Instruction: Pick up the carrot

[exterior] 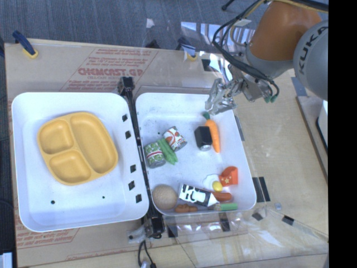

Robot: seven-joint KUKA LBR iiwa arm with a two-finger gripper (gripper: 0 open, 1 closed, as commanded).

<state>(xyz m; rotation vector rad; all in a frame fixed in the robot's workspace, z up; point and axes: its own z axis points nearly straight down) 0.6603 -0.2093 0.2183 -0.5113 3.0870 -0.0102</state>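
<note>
Carrot (pixel 213 135) lies in the right bin (pixel 245 166), near its upper right part, running roughly top to bottom with its green stem end toward the far rim. Just left of it, touching or nearly so, sits a small black can (pixel 203 138). The tool (pixel 219 101) hangs above the bin's far right corner, just beyond the carrot's stem end; its metal fingers (pixel 214 98) point down and left and stand slightly apart, with nothing between them. The grey arm (pixel 312 49) with its orange band (pixel 279 21) comes in from the upper right, with black cables looping over it.

Further left in the same bin lie a red and white can (pixel 174 138), a green can (pixel 154 154) and a green pod (pixel 168 150) between them. Along the near wall sit a tan ball (pixel 164 196), a black and white carton (pixel 194 194), a fried egg (pixel 213 182), a red piece (pixel 229 176) and a sausage (pixel 185 208).

The left bin (pixel 22 200) holds a yellow divided plate (pixel 77 147). Both bins rest on the desk (pixel 279 149), on brown cardboard (pixel 106 66).
</note>
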